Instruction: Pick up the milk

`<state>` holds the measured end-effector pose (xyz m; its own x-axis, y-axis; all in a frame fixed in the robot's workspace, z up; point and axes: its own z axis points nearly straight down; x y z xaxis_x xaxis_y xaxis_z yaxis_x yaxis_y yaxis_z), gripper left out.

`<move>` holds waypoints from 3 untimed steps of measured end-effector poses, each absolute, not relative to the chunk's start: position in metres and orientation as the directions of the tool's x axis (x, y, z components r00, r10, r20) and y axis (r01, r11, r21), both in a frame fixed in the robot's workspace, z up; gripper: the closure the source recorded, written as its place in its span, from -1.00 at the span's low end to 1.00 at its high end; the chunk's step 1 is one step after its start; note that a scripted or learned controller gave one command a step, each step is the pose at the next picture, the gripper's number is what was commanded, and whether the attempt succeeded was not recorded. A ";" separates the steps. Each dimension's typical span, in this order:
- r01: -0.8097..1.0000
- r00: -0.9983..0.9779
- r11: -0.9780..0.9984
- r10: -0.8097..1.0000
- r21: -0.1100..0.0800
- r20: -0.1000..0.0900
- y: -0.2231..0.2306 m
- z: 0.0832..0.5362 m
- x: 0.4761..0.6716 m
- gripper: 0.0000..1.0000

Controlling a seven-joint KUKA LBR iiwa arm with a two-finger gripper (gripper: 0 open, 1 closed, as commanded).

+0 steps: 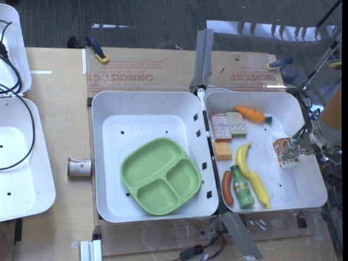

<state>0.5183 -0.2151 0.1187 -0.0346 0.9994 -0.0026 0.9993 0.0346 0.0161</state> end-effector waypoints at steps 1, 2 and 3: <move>0.990 -0.143 0.143 0.990 0.007 0.001 -0.221 0.114 0.541 1.00; 1.000 -0.028 0.028 1.000 -0.004 0.000 -0.183 0.196 0.532 1.00; 1.000 -0.028 0.028 1.000 -0.006 0.000 -0.173 0.215 0.478 1.00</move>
